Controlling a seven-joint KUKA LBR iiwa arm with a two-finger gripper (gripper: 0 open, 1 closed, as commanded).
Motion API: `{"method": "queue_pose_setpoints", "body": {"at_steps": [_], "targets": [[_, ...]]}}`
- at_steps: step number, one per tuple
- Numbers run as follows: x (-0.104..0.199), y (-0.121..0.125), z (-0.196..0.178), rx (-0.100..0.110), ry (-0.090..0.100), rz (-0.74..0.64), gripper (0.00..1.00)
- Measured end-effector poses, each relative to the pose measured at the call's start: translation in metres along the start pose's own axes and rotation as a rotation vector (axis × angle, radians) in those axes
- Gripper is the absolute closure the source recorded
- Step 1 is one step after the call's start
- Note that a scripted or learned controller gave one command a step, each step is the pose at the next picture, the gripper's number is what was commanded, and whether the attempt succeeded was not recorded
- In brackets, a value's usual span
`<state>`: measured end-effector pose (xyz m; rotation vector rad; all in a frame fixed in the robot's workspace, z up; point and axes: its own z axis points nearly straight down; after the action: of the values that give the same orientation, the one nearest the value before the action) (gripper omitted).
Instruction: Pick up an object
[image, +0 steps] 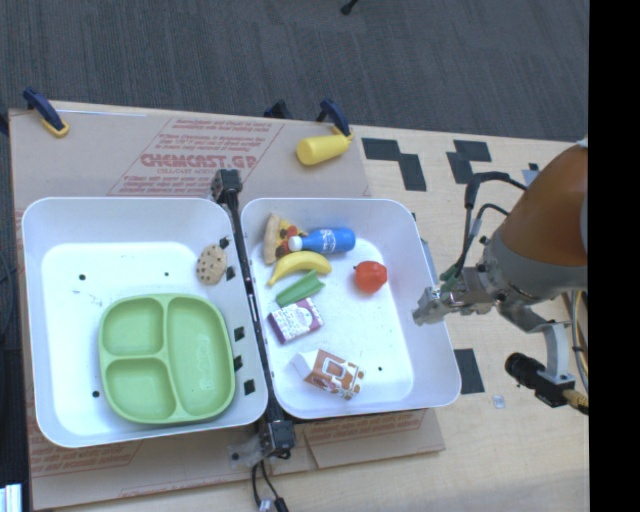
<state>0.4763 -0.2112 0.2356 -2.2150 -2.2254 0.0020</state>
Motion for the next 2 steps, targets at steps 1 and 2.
{"method": "queue_pose_setpoints", "body": {"at_steps": [1, 2], "targets": [[0.017, 0.056, 0.024, 0.000, -0.001, -0.002, 1.00], [0.009, 0.087, 0.035, -0.001, -0.001, -0.002, 1.00]]}}
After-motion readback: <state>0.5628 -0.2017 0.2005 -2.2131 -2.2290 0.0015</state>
